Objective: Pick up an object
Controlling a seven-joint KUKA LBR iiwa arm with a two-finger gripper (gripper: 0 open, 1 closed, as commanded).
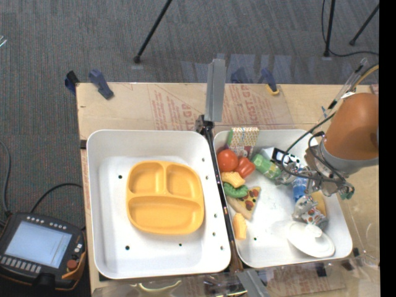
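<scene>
A plywood bench (161,107) bears two shallow white bins side by side, left bin (99,166) and right bin (272,252).

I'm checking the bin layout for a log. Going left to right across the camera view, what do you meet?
Yellow divided plate in the left bin → red tomato → green bottle → white dish → arm's orange band.

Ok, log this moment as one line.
arm: over right white bin | gripper: low among toys, grip unclear | yellow divided plastic tray: left bin
</scene>
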